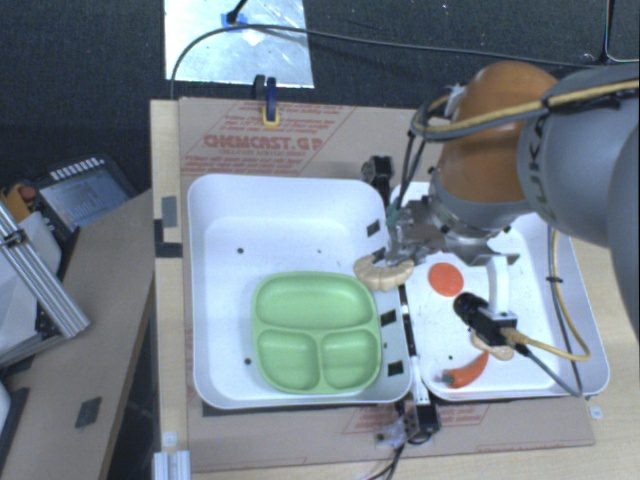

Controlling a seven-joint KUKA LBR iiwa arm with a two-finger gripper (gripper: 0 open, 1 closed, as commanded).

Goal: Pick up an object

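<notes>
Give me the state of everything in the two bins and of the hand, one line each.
Green divided plate: flat, right way up, in the left bin.
Beige piece: on the rims between the bins, right under the hand; held or not, cannot tell.
Orange disc: flat on the floor of the right bin, untouched.
Red-orange long piece: lying by the right bin's near wall.
Hand: low over the beige piece.

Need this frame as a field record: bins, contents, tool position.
left bin: holds green divided plate
right bin: holds orange disc and orange-red curved piece
tan object: at the seam between the bins, by the plate's upper right corner
tool: just over the tan object; grasp cannot be confirmed
arm: reaches in from the right, over the right bin
</notes>
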